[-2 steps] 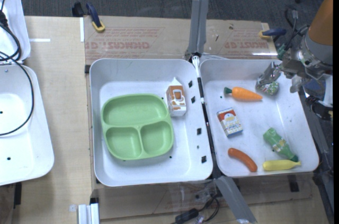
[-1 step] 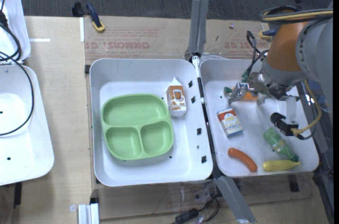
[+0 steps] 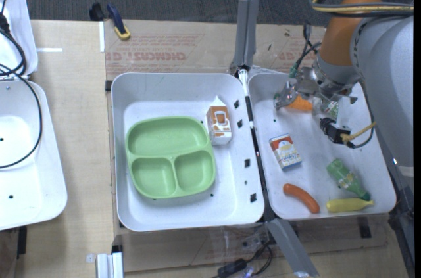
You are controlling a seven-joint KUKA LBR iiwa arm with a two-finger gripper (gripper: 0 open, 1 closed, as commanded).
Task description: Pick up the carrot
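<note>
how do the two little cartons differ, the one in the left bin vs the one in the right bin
The orange carton sits in the left bin, touching the green divided plate; the red and blue carton lies in the right bin, apart from the other items. The orange carton has a gabled top; the red and blue carton looks flat. Both are small boxes with white areas.

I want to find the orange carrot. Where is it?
The carrot lies in the right bin, near its far edge, right by the gripper, above the small carton.

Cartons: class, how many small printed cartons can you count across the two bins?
2. One carton stands in the left bin, beside the green plate. The other lies mid right bin. None looks hidden.
</note>
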